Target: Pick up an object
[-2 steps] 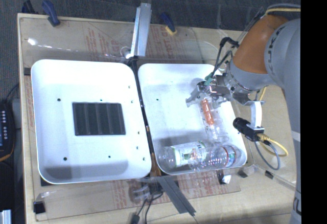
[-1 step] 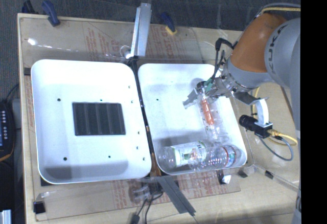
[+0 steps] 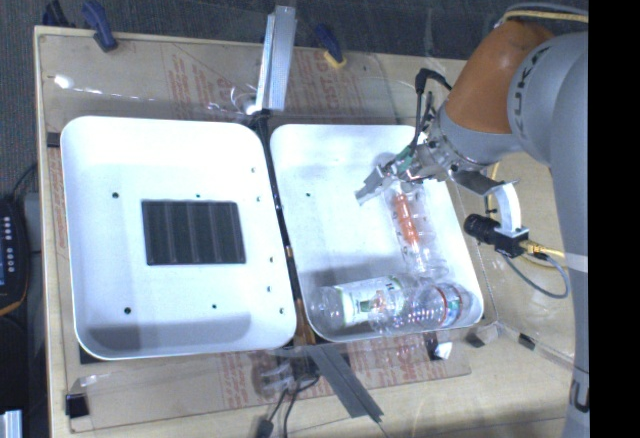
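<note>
In the right bin (image 3: 320, 206) lie three clear plastic bottles. One with an orange tint (image 3: 412, 226) lies along the right side. Another with a label (image 3: 362, 304) and a third, crumpled one (image 3: 440, 304) rest against the near wall. My gripper (image 3: 385, 176) hangs over the upper right of this bin, just above the top end of the orange-tinted bottle, and whether it touches the bottle is unclear. A black ridged rectangular block (image 3: 193, 232) lies flat in the middle of the left bin (image 3: 100, 156).
A metal bar (image 3: 276, 56) stands up at the back between the two bins. Blue clamps (image 3: 98, 24) hold the board's far edge. A small black device with a cable (image 3: 495, 231) hangs off my wrist over the right bin's right rim.
</note>
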Controlling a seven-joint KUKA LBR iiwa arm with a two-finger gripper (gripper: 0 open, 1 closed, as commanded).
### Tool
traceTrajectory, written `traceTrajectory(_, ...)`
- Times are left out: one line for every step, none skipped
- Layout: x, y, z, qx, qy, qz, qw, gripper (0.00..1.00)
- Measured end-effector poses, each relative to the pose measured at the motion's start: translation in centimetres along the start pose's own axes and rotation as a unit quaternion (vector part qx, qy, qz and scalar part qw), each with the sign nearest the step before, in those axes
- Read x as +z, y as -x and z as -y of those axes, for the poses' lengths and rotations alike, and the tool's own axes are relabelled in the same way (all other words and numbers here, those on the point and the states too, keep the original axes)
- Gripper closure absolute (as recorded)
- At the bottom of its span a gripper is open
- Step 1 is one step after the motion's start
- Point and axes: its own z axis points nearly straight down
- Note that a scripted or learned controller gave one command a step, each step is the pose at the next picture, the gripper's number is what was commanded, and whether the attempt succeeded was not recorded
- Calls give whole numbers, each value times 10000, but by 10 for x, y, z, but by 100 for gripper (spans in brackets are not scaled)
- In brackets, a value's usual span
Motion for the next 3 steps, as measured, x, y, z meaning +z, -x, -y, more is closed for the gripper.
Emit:
traceTrajectory(-21, 0, 11, 63, 1, 3, 10000, 0)
traceTrajectory(18, -9, 49, 17, -17, -11, 10000, 0)
traceTrajectory(15, -2, 22, 214, -7, -4, 9998, 0)
